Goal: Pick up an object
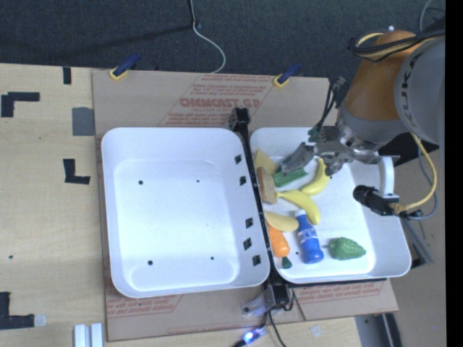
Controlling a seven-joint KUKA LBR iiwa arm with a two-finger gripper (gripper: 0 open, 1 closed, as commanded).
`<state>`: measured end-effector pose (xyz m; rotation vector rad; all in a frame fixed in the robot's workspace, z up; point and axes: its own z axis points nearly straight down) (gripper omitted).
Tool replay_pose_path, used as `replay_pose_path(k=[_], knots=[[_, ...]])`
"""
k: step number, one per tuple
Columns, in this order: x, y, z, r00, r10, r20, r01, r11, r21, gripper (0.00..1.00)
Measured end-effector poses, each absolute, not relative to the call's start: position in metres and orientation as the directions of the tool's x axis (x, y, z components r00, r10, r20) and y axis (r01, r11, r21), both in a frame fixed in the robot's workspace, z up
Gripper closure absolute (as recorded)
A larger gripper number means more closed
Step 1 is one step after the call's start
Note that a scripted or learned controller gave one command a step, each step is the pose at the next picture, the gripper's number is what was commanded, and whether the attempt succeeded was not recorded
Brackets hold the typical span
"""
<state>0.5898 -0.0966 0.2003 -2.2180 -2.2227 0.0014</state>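
I see the jaws (pixel 312 159) low over the right bin (pixel 383 248), at the far end of its toy pile; whether they're spread I cannot tell. The yellow banana (pixel 317 182) lies just beside them. I'd centre before closing.

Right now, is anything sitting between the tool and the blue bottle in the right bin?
Yes. The tool hangs over the far part of the right bin, and two yellow bananas lie between it and the blue bottle nearer the front. A green item sits right under the tool.
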Motion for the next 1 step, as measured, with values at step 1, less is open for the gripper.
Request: replay_pose_path(k=[1], knots=[[0.6323, -0.1415, 0.0853, -0.001, 1.000, -0.003, 1.000, 0.001, 0.001, 0.00]])
